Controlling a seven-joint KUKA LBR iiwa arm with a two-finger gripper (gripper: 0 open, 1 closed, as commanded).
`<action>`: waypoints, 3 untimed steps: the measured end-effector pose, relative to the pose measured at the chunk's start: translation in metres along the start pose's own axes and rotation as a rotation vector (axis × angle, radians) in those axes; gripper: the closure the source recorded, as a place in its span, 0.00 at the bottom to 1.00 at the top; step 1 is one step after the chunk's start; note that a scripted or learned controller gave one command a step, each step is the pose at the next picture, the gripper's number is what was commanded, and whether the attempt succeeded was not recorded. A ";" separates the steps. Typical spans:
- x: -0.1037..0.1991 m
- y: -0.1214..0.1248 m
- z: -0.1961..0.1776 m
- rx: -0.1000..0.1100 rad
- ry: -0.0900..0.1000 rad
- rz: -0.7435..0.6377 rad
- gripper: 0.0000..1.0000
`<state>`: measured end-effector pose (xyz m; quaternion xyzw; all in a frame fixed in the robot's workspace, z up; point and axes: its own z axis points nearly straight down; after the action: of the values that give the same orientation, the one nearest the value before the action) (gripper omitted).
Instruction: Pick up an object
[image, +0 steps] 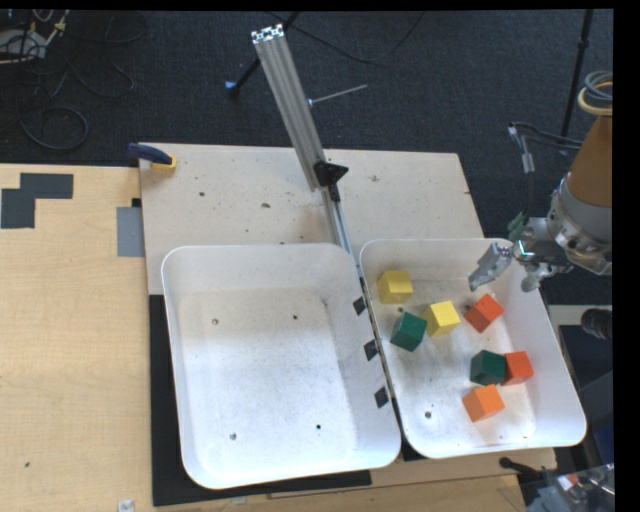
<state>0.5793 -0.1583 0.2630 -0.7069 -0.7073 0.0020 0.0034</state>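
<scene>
Bins inspected from the left: left bin (200, 280) carries no blocks. Right bin (560, 420) holds all seven: yellow block (394, 286), green block (408, 331), second yellow block (443, 317), red-orange block (483, 312), dark green block (488, 367), red block (517, 367), orange block (484, 402). Gripper (497, 262) hovers just above the red-orange block, apparently parted, nothing between its fingers. Judgement: approach stage only; descent, grasp and lift remain.

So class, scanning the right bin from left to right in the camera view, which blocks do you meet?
Upper yellow block → left green block → lower yellow block. The remaining blocks overlap too closely in order to rank.
</scene>
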 end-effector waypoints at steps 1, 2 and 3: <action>0.000 0.001 -0.002 -0.005 -0.001 0.001 0.00; 0.007 0.006 0.055 0.001 0.000 0.000 0.00; 0.010 0.004 0.099 0.001 0.000 0.001 0.00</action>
<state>0.5823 -0.1483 0.1636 -0.7072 -0.7070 0.0023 0.0037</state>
